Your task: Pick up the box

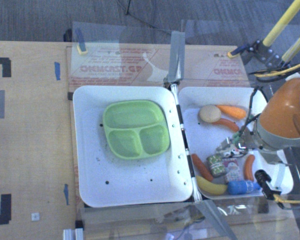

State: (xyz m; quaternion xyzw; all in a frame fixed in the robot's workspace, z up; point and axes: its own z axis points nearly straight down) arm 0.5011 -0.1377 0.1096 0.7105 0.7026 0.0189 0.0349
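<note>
The box (216, 165) is a small one with a dark, busy label, and it lies in the right bin (190, 115), near the bottom. It sits just left of and a bit below the pincer (233, 148), very near the metal tip, but I cannot tell if they touch. The pincer comes in from the right on the grey arm (287, 115) with its big orange band. I cannot tell if the pincer is open or shut, because the tip is small and blurry, and I cannot see anything held in it. Around the box are other toys: a red sausage (202, 167) to its left, a yellow banana (211, 186) below it, a blue bottle (243, 186) beside the banana, and a pink see-through packet (232, 173) touching its right side. Up higher are a tan round bun (209, 113) and an orange carrot (232, 111). The left bin (90, 174) holds a green plate (136, 129) with three parts. Both white bins sit side by side on a wooden bench (30, 134) with bits of blue tape (57, 70). Behind the bench is grey carpet (50, 6).
</note>
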